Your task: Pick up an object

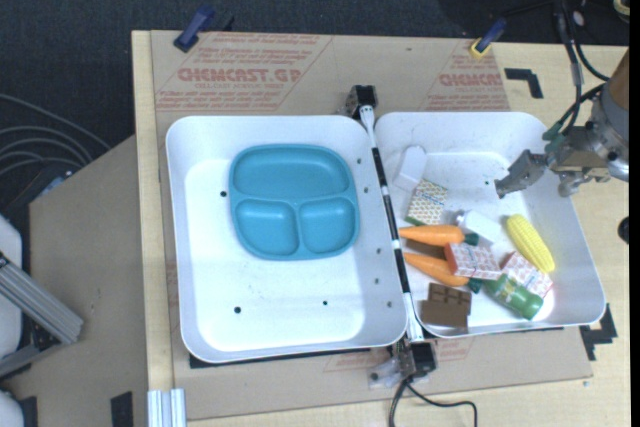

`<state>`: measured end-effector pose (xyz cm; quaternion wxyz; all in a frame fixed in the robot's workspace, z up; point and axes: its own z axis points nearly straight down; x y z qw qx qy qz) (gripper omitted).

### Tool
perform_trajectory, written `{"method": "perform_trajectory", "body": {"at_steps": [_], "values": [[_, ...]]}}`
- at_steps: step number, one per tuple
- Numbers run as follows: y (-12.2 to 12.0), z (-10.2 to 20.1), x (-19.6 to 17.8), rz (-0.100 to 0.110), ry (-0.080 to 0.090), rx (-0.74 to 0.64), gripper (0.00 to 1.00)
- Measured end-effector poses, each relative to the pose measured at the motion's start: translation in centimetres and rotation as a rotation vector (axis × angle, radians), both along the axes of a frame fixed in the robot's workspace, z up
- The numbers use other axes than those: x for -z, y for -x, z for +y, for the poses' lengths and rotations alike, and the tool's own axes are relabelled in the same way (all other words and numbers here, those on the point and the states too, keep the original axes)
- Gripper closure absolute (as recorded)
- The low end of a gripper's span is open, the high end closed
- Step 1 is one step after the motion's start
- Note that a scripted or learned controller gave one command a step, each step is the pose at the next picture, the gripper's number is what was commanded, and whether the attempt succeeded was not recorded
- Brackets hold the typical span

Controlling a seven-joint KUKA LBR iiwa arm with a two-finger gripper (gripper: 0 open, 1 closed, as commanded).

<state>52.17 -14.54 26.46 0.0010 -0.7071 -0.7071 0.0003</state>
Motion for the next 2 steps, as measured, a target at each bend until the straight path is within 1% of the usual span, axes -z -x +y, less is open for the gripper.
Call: {"method": "perform_trajectory", "body": {"at_steps": [1,2], "values": [[-4.2,2.3,16.0,0.001,0.0,0.0,0.0],[-3.4,4.0,17.5,-0.013,0.005,0.002,0.0]]}}
